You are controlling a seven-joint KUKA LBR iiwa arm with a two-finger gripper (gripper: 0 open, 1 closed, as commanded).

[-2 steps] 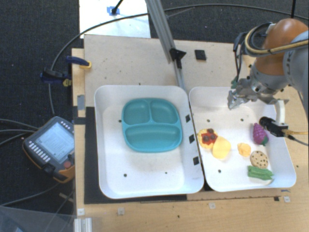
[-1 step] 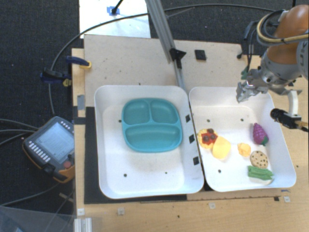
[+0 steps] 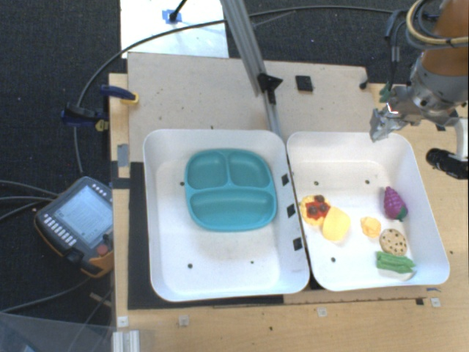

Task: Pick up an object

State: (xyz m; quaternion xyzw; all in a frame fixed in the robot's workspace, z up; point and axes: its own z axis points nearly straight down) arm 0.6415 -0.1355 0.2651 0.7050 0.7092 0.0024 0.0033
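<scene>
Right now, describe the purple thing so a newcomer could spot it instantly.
Look in the right bin, along its right side. The purple grapes lie there, above the cookie and green beans. It is the one purple, bumpy piece; its neighbours are yellow, tan or green.

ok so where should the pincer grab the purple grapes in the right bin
Grip the purple grapes across their narrow middle, coming straight down from above. The bunch lies flat and elongated, running toward the bin's far wall, so closing across its short width fits best. It sits close to the right bin side wall, so a sideways approach looks cramped. The pincer hovers at the bin's far rim.
</scene>
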